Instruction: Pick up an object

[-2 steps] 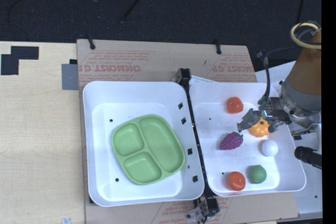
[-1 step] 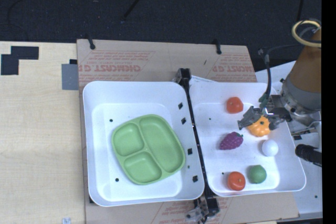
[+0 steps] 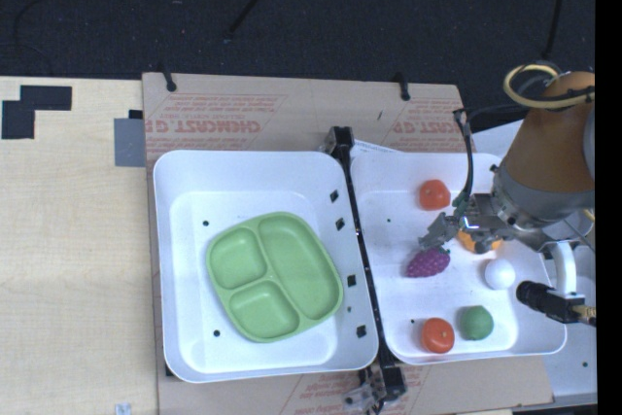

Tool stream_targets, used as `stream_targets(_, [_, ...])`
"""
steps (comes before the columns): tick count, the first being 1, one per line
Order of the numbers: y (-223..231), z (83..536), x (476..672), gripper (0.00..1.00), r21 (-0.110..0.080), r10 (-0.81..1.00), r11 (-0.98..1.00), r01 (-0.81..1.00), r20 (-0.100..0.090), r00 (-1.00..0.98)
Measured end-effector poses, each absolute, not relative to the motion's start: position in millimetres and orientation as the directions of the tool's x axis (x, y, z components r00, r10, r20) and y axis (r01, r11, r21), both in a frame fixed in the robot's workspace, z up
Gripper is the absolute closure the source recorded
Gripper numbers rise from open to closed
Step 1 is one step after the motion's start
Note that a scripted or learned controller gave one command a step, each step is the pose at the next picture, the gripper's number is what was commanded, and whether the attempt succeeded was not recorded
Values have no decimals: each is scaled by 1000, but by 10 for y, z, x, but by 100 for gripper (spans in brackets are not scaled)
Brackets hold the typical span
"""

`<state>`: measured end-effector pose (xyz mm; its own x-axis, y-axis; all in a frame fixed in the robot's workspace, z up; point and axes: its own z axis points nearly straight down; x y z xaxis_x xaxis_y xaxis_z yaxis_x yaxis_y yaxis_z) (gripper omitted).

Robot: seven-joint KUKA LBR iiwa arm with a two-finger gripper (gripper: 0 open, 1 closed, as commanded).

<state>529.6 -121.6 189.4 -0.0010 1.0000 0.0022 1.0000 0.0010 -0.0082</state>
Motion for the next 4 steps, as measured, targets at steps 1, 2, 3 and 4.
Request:
stream_targets(1, [-1215, 1456, 5299, 0, -9, 1000, 0, 1000, 2, 0])
stream_targets(2, [-1202, 916, 5282, 0, -9, 1000, 0, 1000, 3, 0])
stream_targets(3, [-1219, 1046, 5290, 100, -6, 1000, -7, 1000, 2, 7])
stream_targets(4, [-1137, 1549, 5247, 100, 1, 1000, 1, 1000, 1, -1])
